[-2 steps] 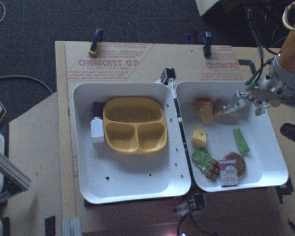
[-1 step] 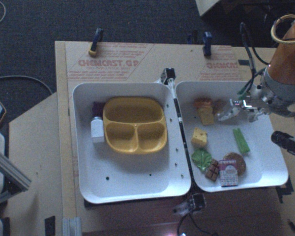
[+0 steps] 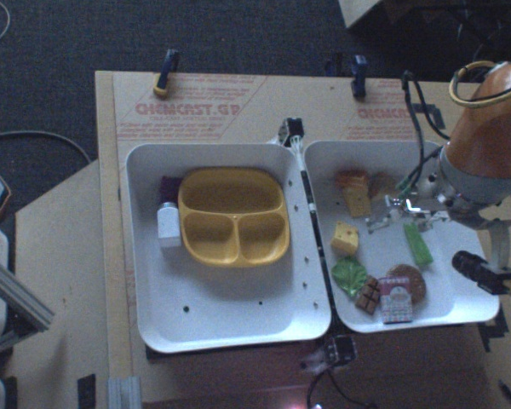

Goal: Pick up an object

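My gripper (image 3: 398, 213) hangs over the middle of the right bin (image 3: 473, 309), reaching in from its right edge, because every loose item I could pick lies in this bin. Whether the hand is spread or pressed together I cannot tell; the metal at the wrist's end is small and glinting, and nothing is visible pinched in it. Candidates: a green stick (image 3: 418, 245) just beside the gripper toward the near edge, a yellow cheese wedge (image 3: 345, 239) by the divider side, a tan block (image 3: 357, 201) near the far edge, a green leaf (image 3: 349, 274), and a pink packet (image 3: 396, 300) at the near edge. The left bin (image 3: 145, 228) carries a yellow divided tray (image 3: 234, 216), with a white bottle (image 3: 169, 225) touching its left rim. My arm covers the right bin's far right corner.
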Controlling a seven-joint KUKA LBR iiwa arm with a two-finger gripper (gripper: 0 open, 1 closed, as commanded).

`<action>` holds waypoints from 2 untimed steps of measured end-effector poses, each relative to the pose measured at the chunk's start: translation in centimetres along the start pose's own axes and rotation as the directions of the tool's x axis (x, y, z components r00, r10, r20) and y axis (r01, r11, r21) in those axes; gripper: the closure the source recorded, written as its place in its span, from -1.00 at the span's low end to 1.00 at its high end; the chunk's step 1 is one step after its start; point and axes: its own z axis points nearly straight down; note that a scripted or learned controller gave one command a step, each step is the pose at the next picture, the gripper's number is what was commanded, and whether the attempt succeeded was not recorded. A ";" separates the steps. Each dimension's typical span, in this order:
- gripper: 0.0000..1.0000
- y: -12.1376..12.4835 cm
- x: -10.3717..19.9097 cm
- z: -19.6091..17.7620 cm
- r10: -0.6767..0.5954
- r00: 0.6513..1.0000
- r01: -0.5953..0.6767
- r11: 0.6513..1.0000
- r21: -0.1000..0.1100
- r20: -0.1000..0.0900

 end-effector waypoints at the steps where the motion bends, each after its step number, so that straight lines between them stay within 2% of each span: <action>1: -1.00 -0.4 1.1 5.2 0.000 1.000 0.000 1.000 0.000 -0.001; 2: -1.00 -0.4 1.1 10.4 0.000 1.000 0.000 1.000 -0.003 0.000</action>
